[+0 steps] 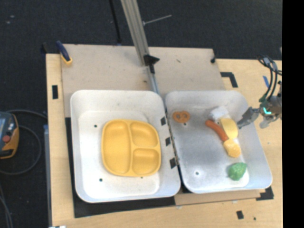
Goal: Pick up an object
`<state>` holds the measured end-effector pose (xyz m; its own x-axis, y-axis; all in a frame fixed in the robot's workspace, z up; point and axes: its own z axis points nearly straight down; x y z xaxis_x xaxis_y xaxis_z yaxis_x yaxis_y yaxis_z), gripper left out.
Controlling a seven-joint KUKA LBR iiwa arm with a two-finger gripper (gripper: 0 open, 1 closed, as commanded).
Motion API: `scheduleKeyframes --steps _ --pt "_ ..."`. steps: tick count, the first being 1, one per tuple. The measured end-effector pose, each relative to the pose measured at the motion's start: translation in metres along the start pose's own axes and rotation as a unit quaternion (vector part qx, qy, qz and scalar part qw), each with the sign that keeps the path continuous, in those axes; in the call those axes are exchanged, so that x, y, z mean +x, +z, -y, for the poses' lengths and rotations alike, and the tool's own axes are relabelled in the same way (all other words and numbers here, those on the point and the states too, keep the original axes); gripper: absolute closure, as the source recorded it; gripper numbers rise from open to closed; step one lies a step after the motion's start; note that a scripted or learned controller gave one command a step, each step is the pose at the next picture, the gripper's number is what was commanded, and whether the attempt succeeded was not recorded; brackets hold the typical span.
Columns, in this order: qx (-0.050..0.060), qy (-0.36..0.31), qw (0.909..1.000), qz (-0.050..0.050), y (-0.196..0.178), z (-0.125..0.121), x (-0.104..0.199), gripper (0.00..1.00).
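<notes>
2 fingers of the pincer [255, 118] show at the right rim of the right bin [199, 175], spread apart with nothing between them: 1 finger [245, 117] slants down over the bin's edge, the other sits further right near the picture's border. The pincer is open and holds no object.

Nearest to it, just left of the lower finger, lies a pale yellow piece [229, 127], and against its left side an orange, carrot-like stick [216, 129] runs at a slant. A small white lump [219, 112] sits just above the stick's upper end. Below the pale yellow piece, touching or nearly touching it, is a deeper yellow chunk [232, 148]. Further down, near the bin's lower right corner, rests a green, leafy-looking object [237, 171]. Well to the left, close to the bin's left wall, lies a small brown pretzel-shaped item [180, 117].

The left bin [85, 108] stands beside the right one, their walls touching, and carries a yellow tray with 3 compartments [130, 147]. Both bins rest on a light wooden worktop [95, 65]. A grey metal bar [134, 25] rises from the worktop's far side, and a blue and yellow clamp [64, 53] sits at its upper left corner.
</notes>
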<state>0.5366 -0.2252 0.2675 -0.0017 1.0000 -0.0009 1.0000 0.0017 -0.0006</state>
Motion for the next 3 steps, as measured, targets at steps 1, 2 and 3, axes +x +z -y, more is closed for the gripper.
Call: scheduleKeyframes --steps 1,2,3 --pt "-0.001 0.0 1.0 0.0 -0.001 0.0 0.0 0.0" --pt "0.001 0.0 1.0 0.0 0.045 -0.006 0.005 0.0" --pt "0.001 0.001 1.0 0.0 0.088 -0.004 0.009 0.0"
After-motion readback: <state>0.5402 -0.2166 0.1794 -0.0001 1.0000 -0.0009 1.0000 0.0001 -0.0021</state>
